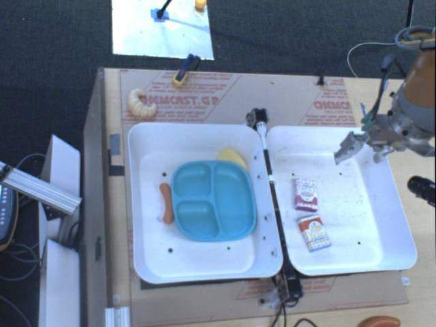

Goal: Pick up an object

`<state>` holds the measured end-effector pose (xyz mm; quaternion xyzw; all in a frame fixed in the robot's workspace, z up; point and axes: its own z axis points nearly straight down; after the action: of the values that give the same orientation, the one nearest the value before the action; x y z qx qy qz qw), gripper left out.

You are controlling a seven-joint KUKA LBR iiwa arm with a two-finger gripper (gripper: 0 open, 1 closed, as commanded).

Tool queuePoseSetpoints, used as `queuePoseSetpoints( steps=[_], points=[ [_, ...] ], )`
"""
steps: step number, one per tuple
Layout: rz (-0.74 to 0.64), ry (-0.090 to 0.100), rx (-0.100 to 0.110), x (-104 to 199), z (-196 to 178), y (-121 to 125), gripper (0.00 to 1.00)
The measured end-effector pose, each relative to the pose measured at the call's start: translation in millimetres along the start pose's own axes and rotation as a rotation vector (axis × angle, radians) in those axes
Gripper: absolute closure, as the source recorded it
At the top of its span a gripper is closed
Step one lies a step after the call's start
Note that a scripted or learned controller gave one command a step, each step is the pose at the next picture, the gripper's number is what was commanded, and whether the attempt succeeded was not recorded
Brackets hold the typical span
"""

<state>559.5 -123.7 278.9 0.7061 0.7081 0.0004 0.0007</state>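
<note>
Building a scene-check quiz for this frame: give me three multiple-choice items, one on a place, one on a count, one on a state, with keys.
1. Where is the blue divided plate?
A. left bin
B. right bin
C. on the cardboard

2. How many small cartons lie in the right bin?
A. none
B. two
C. four

3. How does the gripper stand?
A. clamped on the plate
B. above the right bin's far edge, holding nothing
C. resting in the left bin

Key: 1 A, the plate sits in the left bin beside the sausage. 2 B, upper carton and lower carton. 3 B, nothing shows at the gripper.
</note>
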Motion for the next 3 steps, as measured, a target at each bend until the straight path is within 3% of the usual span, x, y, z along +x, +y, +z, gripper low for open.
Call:
queuePoseSetpoints(
  steps=[1,2,3],
  points=[
    [0.000,0.001,0.004,35.1,124.4,-7.4,0.00],
    [0.002,0.001,0.002,37.9,179.6,2.0,0.00],
    [0.002,0.001,0.002,41.0,194.8,-23.9,0.00]
  ],
)
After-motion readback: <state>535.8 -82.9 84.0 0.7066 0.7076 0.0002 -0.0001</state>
